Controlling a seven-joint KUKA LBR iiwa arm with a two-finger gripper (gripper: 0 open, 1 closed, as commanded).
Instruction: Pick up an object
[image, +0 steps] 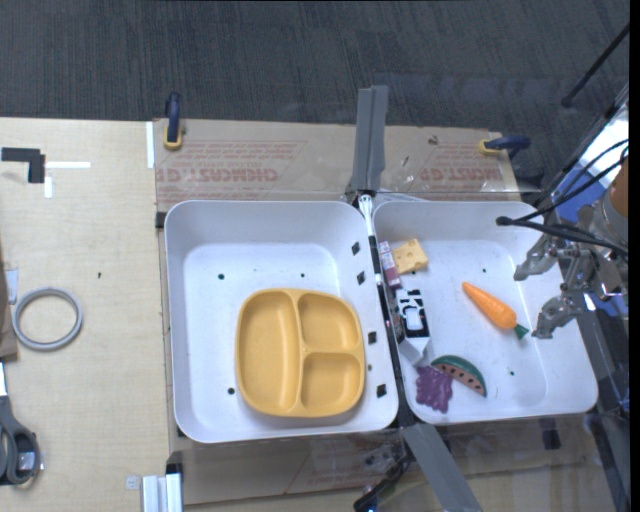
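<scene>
Two bins: white, shallow, side by side on the counter (90, 200); left bin (190, 300), right bin (570, 385), walls touching at the middle.
Left bin: held a yellow divided plate (299, 352), three compartments, nothing seen in them; lay toward the bin's front-right.
Right bin, back-left: cheese wedge toy (409, 256), yellow w/ holes, near the shared wall.
Right bin, left wall: black-and-white packet (413, 314), print too small to read; lay along the wall, partly merged w/ the divider, so its full outline was hard to make out.
Right bin, centre: carrot toy (489, 305), orange, green tip toward the right, lying flat, apart from the other items.
Right bin, front: watermelon slice toy (462, 372), just beside purple grape bunch (433, 388); whether they touched, can't tell.
Tool: tool (550, 297) sat at the right bin's right side, over the rim area, near the carrot's green end but not touching it; two fingers seemed spread, nothing between them, so released.
Arm: reached in from the right; mostly cut off by the frame edge, cables and blue parts blurred around it.
Counter, left: grey ring (45, 318), flat, well apart from the bins; scissors (15, 450) at bottom-left, partly cut off.
Counter, back: cardboard sheet (260, 165) under the bins, print reversed, hard to read; two clamps on its back edge, left clamp (174, 122), right clamp (505, 146).
</scene>
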